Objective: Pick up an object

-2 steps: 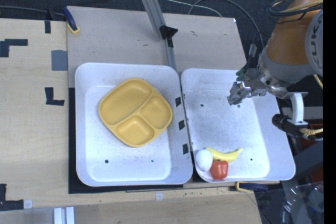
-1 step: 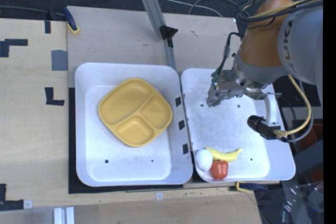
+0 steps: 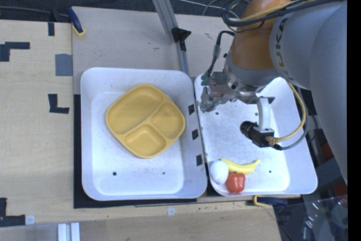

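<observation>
In the right bin (image 3: 282,175), near its front edge, lie a white egg-like ball (image 3: 219,171), a yellow banana (image 3: 243,166) and a red pepper-like object (image 3: 236,182), packed close together. My gripper (image 3: 210,100) hangs over the bin's far left corner, well apart from those objects, and nothing is visible between its fingers. The grey arm with its orange band (image 3: 256,36) covers the bin's back part.
The left bin (image 3: 96,132) holds a yellow divided plate (image 3: 145,119). A metal pole (image 3: 163,3) slants down to the gap between the bins. A black fitting with a yellow cable (image 3: 256,134) hangs over the right bin's middle.
</observation>
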### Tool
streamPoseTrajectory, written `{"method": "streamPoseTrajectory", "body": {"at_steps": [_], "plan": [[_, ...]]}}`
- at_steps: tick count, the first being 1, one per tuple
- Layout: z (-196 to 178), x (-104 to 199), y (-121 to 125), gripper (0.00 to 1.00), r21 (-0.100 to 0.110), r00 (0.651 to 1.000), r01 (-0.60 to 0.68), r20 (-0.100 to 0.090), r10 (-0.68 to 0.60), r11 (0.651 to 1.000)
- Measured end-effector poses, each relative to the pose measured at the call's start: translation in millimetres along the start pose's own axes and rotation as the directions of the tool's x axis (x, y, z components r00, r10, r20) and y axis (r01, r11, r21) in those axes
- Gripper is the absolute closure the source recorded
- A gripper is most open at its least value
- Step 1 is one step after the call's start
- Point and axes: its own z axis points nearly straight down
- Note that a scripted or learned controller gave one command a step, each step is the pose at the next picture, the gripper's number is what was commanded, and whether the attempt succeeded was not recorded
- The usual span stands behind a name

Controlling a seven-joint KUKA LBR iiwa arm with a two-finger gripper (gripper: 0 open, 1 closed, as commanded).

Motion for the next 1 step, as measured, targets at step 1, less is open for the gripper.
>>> {"method": "streamPoseTrajectory", "body": {"at_steps": [1], "plan": [[2.7, 58.8, 5.8, 1.0, 0.0, 1.0, 0.001, 0.0, -0.001, 1.0]]}}
